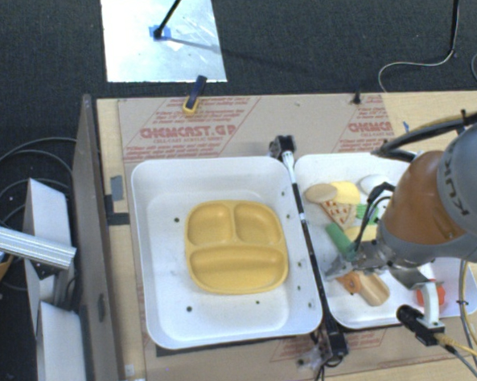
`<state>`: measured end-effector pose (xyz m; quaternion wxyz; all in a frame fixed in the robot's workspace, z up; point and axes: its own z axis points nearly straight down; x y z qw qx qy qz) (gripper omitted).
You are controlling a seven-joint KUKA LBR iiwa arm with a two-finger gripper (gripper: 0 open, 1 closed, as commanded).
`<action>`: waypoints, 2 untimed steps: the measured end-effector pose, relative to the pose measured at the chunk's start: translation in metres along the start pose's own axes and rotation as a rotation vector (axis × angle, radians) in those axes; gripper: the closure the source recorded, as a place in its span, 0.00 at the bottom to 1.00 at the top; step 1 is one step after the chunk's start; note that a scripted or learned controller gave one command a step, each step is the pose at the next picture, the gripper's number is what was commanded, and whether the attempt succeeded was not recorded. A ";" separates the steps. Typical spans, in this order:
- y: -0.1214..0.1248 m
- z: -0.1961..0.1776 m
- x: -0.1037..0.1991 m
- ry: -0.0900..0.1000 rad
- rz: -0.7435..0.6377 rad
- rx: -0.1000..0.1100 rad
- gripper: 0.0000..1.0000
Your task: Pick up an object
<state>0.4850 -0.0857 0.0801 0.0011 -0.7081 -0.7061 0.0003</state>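
The pincer (345, 264) hangs low in the right bin (463, 305), near the divider, crowded by toy food; whether it is spread cannot be told. A green stick (337, 238) slants just above it. Two bins share the surface (242, 121); the left bin (158, 255) holds one yellow tray (235, 246).
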 end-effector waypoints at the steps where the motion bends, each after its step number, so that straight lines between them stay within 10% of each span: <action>1: 0.004 -0.016 0.001 0.000 -0.005 -0.007 1.00; 2: 0.010 -0.110 0.006 -0.002 -0.008 -0.013 1.00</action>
